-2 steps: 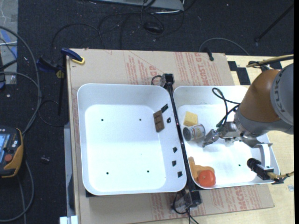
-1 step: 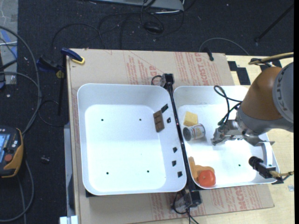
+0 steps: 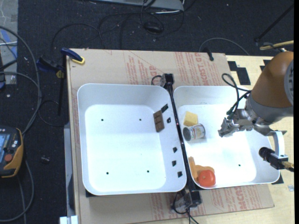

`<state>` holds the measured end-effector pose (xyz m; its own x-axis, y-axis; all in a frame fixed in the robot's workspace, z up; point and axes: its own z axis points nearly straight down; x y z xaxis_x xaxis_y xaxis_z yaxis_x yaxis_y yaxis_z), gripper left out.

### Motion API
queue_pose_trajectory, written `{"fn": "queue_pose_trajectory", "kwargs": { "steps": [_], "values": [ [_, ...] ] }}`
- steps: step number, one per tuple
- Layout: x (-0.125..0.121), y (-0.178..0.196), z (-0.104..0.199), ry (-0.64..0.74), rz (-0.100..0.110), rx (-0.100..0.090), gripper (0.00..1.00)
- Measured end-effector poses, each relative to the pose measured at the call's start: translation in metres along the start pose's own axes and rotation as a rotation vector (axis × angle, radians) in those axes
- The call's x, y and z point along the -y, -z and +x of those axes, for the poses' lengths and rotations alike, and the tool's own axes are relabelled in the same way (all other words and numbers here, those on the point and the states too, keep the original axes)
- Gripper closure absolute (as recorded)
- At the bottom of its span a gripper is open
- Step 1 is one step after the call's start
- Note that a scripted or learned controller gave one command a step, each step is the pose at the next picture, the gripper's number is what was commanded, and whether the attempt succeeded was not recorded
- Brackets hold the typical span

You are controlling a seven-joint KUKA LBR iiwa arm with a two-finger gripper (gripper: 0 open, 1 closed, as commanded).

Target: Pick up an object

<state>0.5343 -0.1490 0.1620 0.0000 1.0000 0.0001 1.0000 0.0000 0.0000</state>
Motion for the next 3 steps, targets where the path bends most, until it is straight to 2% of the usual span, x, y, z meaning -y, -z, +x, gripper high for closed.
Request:
{"fn": "queue_pose_trajectory", "kwargs": {
  "steps": [1, 2, 3],
  "values": [
    [0.000, 0.062, -0.003, 0.000, -0.004, 0.001, 1.00],
    [0.000, 0.107, -0.003, 0.001, -0.004, 0.001, 1.00],
    [-0.007, 0.094, 0.042, 0.003, 0.001, -0.001, 1.00]
  ]
}}
